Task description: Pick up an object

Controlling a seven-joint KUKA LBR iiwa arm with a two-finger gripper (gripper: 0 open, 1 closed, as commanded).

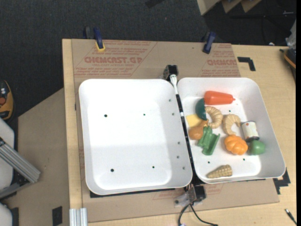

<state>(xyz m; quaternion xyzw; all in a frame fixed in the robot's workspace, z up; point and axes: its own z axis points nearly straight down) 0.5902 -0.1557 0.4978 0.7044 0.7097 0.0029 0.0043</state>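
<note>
The right bin (pixel 263 126) holds a cluster of toy foods. An orange carrot (pixel 218 97) lies at the back. Below it sit a dark green piece (pixel 201 109), a tan curled pastry (pixel 215 116), a yellow piece (pixel 193 121) and a brown piece (pixel 196 131). A bright green vegetable (pixel 208 141) lies in the middle. To the right are a beige ring (pixel 231 123), a small can (pixel 249 130), an orange fruit (pixel 235 145) and a green ball (pixel 257 147). A tan cone (pixel 219 172) lies near the front wall.
The left bin (pixel 89 126) stands beside the right one, their walls touching along the middle. Both rest on a brown board (pixel 141 55) held by two blue clamps (pixel 98 38) at its back edge. A cable (pixel 193 206) runs out at the front.
</note>
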